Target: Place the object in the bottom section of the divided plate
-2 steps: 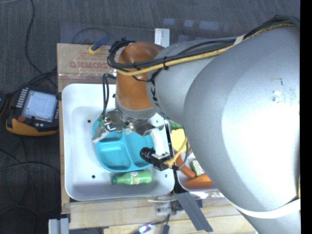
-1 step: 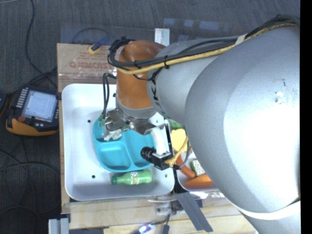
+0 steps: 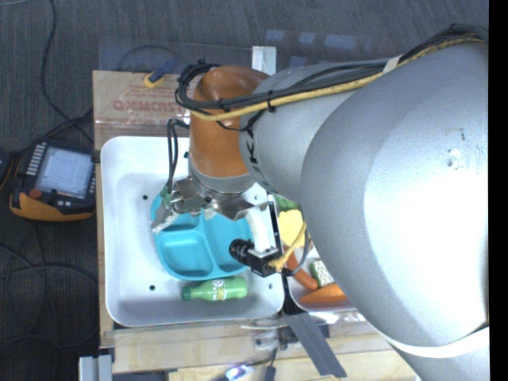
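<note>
A blue divided plate (image 3: 194, 248) lies in the left white bin (image 3: 127, 213), partly covered by the arm. A green bottle (image 3: 214, 290) lies on its side on the bin floor just in front of the plate, outside it. The gripper (image 3: 175, 205) hangs below the orange wrist band (image 3: 218, 133), low over the plate's upper left edge. The wrist hardware hides the plate's far sections, and I see no object between gripper and plate.
The right bin (image 3: 295, 302) shows a yellow item (image 3: 290, 228), an orange carrot-like piece (image 3: 317, 296) and a small green and white thing (image 3: 321, 273); the big grey arm covers most of it. A teach pendant (image 3: 55, 182) lies left of the bench.
</note>
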`<action>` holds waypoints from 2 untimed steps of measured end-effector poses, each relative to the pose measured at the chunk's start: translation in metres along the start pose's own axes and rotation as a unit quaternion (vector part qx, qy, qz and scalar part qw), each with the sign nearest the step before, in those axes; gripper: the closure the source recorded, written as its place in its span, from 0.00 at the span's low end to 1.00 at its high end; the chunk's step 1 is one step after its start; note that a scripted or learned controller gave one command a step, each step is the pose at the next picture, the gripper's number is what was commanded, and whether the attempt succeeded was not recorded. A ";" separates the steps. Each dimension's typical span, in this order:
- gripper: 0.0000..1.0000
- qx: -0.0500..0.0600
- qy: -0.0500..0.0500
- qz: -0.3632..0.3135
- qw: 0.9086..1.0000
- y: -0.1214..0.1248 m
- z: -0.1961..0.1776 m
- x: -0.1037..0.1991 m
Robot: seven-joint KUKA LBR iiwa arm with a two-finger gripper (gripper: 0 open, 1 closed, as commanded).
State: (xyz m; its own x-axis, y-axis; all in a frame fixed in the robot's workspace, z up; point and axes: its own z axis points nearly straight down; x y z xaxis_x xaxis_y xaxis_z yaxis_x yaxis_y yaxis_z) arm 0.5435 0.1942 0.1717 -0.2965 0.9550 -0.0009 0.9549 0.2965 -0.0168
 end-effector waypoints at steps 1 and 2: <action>1.00 0.004 0.000 0.000 1.000 0.000 -0.005 0.000; 0.00 0.004 0.000 0.000 1.000 0.000 -0.005 0.000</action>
State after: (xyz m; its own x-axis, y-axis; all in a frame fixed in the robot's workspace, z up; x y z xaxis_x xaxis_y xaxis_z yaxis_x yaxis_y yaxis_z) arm 0.5432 0.1939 0.1763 -0.2964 0.9551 -0.0013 0.9548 0.2963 -0.0254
